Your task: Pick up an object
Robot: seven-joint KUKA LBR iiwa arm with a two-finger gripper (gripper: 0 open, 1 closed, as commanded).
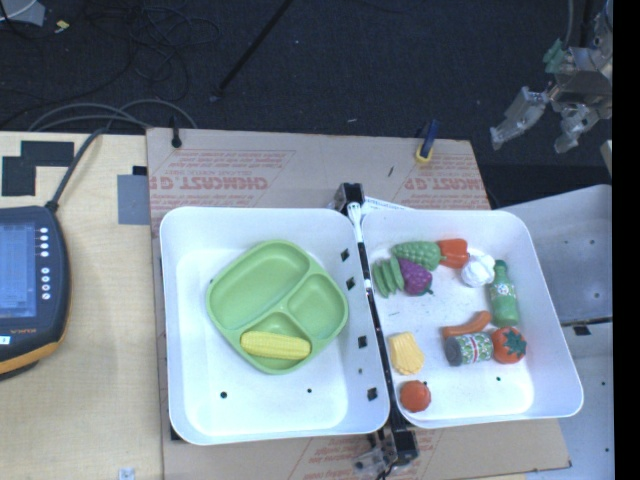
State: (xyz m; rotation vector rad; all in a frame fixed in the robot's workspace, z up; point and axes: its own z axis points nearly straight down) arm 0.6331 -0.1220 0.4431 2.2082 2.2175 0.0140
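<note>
Camera view gives you two white bins: the left bin (190,388) holds a green divided plate (278,303) with a corn cob (275,345) in its near compartment. The right bin (545,368) carries toy food: green bottle (503,294), purple grapes (416,277), red tomato (414,396). Your gripper (545,116) hangs spread and empty, well apart from both bins, beyond the far right corner.

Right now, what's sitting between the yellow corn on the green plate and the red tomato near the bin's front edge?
In the camera view, the bins' divider separates corn from tomato.
</note>
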